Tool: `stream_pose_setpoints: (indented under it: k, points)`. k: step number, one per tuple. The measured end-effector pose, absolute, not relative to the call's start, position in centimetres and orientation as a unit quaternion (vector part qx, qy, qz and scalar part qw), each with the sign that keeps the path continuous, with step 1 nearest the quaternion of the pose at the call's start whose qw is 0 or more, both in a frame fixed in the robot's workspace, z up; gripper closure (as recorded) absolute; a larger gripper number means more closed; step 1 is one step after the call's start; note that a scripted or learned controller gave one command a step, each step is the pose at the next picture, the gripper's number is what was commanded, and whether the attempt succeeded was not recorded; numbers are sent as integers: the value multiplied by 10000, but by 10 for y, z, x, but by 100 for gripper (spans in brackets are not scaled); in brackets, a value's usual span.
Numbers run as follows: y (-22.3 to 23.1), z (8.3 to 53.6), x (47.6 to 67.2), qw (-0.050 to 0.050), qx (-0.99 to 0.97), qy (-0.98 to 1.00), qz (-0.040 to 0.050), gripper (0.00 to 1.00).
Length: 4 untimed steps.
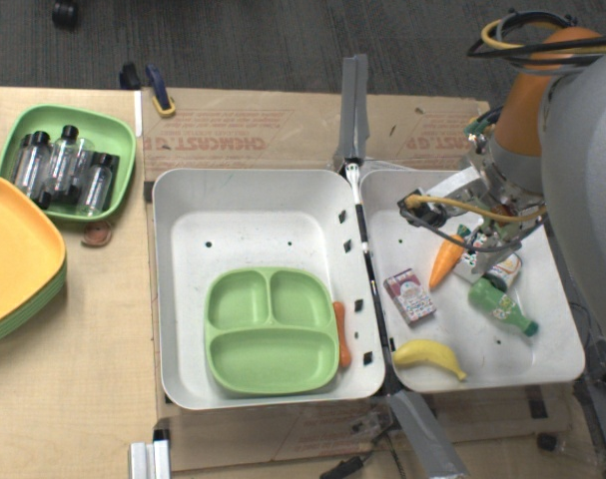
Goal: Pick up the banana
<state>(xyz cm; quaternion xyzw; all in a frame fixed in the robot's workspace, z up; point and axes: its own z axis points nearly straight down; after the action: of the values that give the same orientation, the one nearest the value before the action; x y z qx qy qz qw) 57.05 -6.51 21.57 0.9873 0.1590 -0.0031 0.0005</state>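
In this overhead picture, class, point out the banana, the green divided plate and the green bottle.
banana (428, 357): camera view, middle of its yellow body.
green divided plate (273, 362): camera view, floor of its large front compartment.
green bottle (498, 304): camera view, middle of its body.

It looked like a robotics lab: a wooden bench (93, 367) bore two white bins (173, 267) under the arm (572, 138), grey office carpet (283, 18) lay beyond, and a chair caster (67, 8) stood on it.

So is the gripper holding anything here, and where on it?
Cannot be told. The gripper sits at the carrot's top end, fingers hidden by cables. The banana lies untouched near the bin's front.
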Motion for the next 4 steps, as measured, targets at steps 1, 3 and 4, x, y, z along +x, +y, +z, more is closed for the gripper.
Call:
stream_pose_setpoints:
  k: [1, 3, 4]
  points:
    - [-65, 223, 570, 7, 9869, 1614, -65, 100]
    - [-65, 369, 505, 9, 9903, 1388, -23, 100]
    - [-54, 383, 611, 8, 9926, 1214, -17, 100]
